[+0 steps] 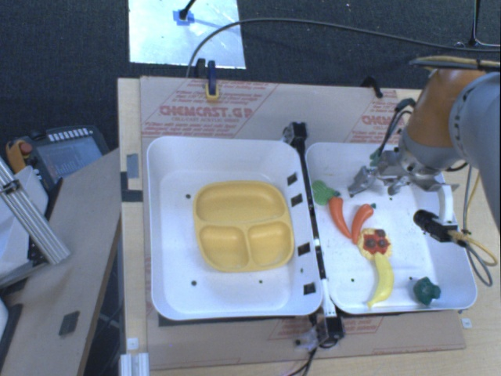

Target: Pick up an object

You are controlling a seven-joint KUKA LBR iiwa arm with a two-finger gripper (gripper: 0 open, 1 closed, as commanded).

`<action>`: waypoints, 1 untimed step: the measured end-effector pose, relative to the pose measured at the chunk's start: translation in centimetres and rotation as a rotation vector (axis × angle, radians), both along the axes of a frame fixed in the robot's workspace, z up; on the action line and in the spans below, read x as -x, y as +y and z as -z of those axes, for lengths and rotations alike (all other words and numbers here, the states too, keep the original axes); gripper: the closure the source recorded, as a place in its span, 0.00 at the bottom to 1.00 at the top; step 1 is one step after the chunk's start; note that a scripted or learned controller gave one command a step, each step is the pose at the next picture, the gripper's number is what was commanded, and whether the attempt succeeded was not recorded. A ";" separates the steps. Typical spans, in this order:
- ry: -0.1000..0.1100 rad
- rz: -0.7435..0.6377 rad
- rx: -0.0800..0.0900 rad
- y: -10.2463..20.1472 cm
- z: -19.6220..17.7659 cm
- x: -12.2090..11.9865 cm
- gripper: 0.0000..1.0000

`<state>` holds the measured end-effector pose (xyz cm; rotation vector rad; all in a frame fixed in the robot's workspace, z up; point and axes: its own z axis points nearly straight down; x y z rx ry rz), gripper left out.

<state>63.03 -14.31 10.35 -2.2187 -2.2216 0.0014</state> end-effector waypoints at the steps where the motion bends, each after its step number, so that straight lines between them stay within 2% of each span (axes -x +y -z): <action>1: -0.006 0.000 0.002 -0.1 -1.4 -0.2 1.00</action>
